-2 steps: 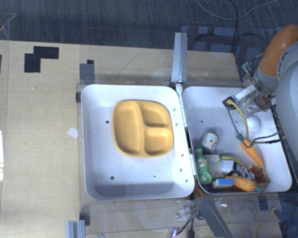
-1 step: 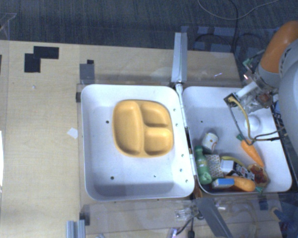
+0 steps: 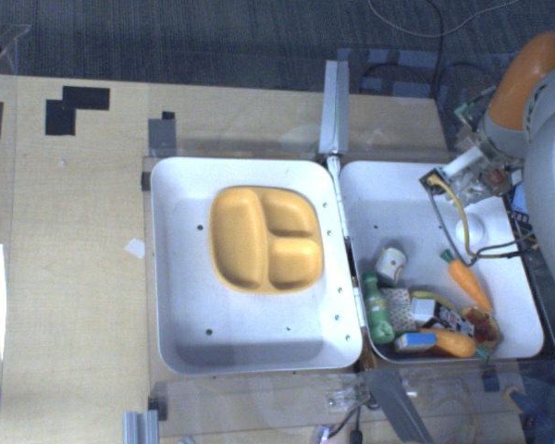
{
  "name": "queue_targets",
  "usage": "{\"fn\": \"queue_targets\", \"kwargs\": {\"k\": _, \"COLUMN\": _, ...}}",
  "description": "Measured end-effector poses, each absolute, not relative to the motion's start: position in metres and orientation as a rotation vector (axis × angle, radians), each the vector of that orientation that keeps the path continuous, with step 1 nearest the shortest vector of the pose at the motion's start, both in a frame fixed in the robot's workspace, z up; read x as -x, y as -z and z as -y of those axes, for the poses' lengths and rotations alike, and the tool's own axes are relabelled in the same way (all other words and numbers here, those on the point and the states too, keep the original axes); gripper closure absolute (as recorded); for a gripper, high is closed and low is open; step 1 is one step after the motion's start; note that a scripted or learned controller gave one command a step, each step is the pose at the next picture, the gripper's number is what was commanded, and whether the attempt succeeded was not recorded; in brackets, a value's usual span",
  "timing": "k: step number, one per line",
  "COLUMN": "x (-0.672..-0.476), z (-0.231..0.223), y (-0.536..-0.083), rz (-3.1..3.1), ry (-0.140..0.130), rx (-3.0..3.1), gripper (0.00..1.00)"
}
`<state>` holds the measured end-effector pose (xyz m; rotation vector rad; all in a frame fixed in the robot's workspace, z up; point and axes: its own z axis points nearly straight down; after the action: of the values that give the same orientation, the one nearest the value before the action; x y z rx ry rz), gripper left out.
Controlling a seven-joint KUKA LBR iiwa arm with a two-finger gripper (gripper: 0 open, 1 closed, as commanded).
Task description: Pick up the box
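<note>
In the camera view, the small blue-and-white cardboard box lies at the near edge of the right white bin, among an orange plastic carrot and a green bottle. The pincer hangs over that bin's far right corner, well apart from the box; how it stands cannot be told.

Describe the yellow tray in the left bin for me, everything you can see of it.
The tray is a matte yellow-tan dish, plastic by its look, rounded-square with soft corners. It has three compartments: one long one on its left side and two smaller ones stacked on its right, split by raised ridges. Nothing shows inside them. It lies flat and upright on the floor of the left bin, toward the bin's far side and near its middle, apart from the walls. Nothing else touches it.
</note>
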<state>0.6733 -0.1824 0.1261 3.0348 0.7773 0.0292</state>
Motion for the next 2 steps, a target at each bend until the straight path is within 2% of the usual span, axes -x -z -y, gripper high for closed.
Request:
{"fn": "queue_targets", "kwargs": {"k": 1, "x": -0.675, "z": 0.181, "y": -0.139, "rz": -0.786, "ry": -0.036, "rx": -3.03, "gripper": 1.0}}
{"fn": "queue_targets", "kwargs": {"k": 2, "x": -0.658, "z": 0.188, "y": -0.19, "rz": -0.803, "ry": -0.009, "rx": -3.035, "gripper": 1.0}}
